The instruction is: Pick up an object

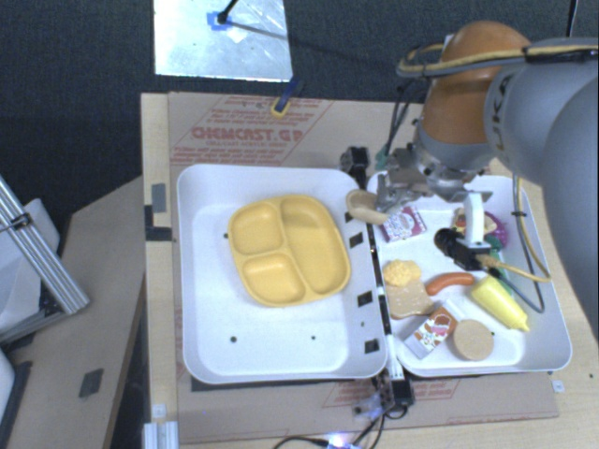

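Observation:
My gripper (397, 191) hangs over the back left corner of the right bin (552, 340), beneath the orange-banded wrist. Just left of and below it, a tan rounded piece (365, 210) lies across the divider between the two bins. A pink and white packet (404, 223) lies right under the gripper. Further forward in the right bin are a yellow lumpy piece (402, 272), a toast slice (408, 298), a red sausage (449, 282), a yellow corn-like piece (501, 304), a small carton (430, 333) and a round tan disc (474, 340).
The left bin (201, 344) holds a yellow divided plate (285, 249). A purple item (493, 228) sits at the right bin's back right. A silver sheet (222, 26) lies beyond the bench. The arm covers the right bin's far right side.

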Controlling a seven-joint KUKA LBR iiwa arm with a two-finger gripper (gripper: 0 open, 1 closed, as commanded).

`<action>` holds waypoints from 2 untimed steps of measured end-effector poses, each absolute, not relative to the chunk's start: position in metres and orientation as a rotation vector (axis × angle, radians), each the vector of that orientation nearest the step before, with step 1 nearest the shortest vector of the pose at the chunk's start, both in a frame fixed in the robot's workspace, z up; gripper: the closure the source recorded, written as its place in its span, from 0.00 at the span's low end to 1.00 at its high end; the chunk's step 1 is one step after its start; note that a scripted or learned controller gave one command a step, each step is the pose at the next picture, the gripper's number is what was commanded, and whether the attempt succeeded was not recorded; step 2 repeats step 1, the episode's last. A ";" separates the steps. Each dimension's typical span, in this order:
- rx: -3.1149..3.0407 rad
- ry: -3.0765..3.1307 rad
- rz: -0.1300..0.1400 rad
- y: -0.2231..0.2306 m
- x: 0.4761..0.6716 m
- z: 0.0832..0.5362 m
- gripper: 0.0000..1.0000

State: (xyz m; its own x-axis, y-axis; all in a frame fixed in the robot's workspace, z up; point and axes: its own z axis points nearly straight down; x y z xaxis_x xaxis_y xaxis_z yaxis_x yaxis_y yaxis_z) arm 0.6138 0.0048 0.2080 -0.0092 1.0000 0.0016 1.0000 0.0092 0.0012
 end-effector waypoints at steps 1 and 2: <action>-2.209 -2.231 -0.003 0.057 0.599 0.214 1.00; -2.209 -2.231 -0.003 0.057 0.599 0.214 1.00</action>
